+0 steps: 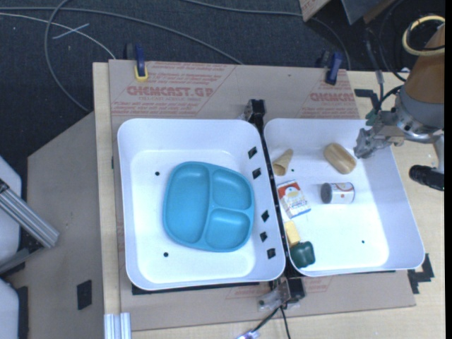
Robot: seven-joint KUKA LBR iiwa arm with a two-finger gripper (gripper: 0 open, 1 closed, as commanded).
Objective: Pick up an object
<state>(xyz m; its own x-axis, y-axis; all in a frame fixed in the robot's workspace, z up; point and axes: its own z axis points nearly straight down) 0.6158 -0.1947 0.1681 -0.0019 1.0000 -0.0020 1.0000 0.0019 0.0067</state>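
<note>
Where bins meet, smooth blue plate (208,206), w/ rounded compartments

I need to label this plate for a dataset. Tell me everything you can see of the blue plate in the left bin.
The blue plate is a rounded-rectangle tray, plain turquoise, plastic by its look, divided by raised ridges into three compartments: one large on the left, two smaller on the right. All three hold nothing. It lies flat, right side up, slightly skewed, near the middle of the left bin's floor. Nothing touches it besides the bin floor.
</note>
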